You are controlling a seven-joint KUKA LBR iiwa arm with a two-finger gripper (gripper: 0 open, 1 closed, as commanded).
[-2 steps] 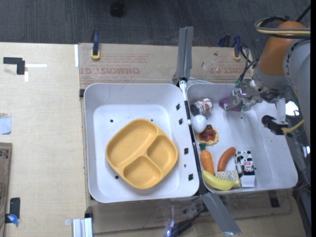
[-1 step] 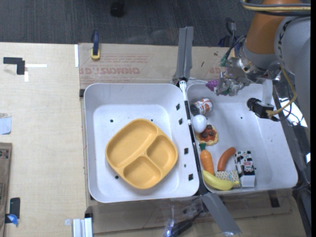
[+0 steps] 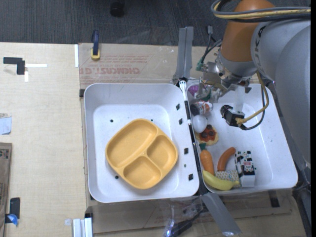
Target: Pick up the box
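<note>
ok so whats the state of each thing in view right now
tool: low over the right bin's far left corner, among the small items
box: lying in the right bin's near right part, apart from the tool
yellow tray: flat in the left bin, compartments bare
banana: lying at the right bin's near edge
carrot: lying beside the banana

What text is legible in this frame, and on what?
"CHEMCAST G...": red print on the clear sheet behind the left bin, seen reversed; the rest is cut off or blurred.
Black-and-white box in the right bin: print too small to read.
Nothing else is readable.
</note>
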